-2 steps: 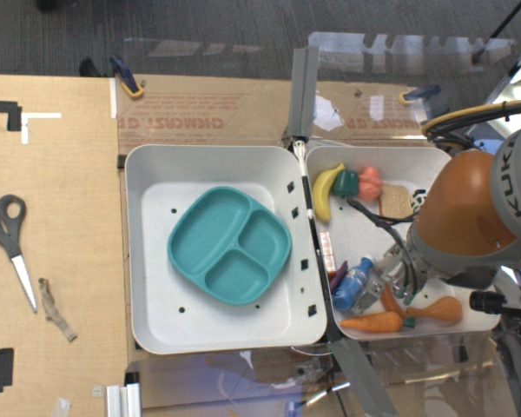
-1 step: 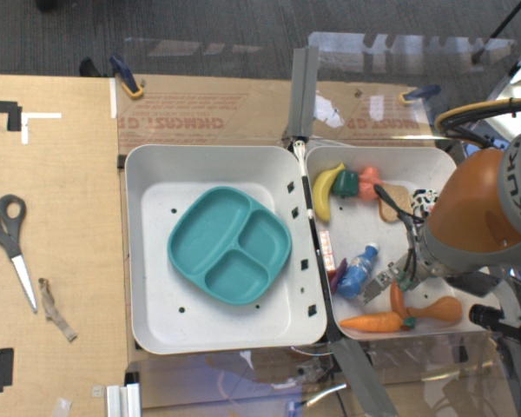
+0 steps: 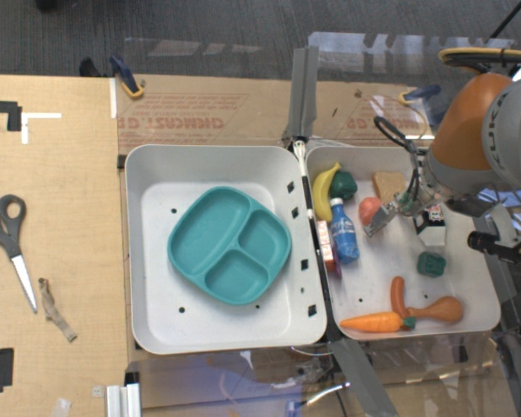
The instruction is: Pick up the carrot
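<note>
The carrot point(image 3: 373, 322) is orange with a green stem end. It lies flat along the front wall of the right bin point(image 3: 469, 233). My gripper point(image 3: 384, 217) hangs over the middle of that bin, well behind the carrot and apart from it. It sits right beside a small red-orange ball point(image 3: 369, 208). The arm's orange band point(image 3: 469, 129) and grey wrist hide the bin's back right corner.
The right bin also holds a banana point(image 3: 323, 187), a green piece point(image 3: 344, 183), a blue-labelled bottle point(image 3: 344, 233), a bread slice point(image 3: 386, 185), a green block point(image 3: 431, 263), a sausage point(image 3: 398, 294) and a tan gourd point(image 3: 440, 310). A teal divided plate point(image 3: 230, 244) lies in the left bin. Scissors point(image 3: 11, 237) rest on the bench at the left.
</note>
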`<action>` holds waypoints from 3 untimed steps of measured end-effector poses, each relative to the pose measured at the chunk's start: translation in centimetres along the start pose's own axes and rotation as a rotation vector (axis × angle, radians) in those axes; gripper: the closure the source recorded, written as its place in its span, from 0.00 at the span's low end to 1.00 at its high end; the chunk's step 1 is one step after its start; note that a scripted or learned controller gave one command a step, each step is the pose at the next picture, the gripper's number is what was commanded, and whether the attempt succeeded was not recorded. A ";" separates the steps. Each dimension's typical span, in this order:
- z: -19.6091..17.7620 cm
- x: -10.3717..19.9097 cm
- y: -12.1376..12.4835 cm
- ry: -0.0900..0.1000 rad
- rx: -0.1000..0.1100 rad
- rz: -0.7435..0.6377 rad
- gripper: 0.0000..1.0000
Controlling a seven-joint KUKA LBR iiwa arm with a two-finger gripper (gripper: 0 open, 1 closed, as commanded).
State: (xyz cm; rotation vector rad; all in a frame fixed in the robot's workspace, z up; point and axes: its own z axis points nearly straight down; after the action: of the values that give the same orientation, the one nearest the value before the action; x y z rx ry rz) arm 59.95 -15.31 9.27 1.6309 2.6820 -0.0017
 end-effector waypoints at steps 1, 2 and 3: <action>0.0 -5.4 4.1 0.013 0.004 0.311 0.00; -0.1 -5.7 4.0 0.011 0.001 0.737 0.00; -0.2 -6.6 1.3 0.012 -0.002 0.903 0.00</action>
State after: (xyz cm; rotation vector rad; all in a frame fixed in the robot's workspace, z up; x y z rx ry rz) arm 64.16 -20.60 9.44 2.6451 1.7069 0.0120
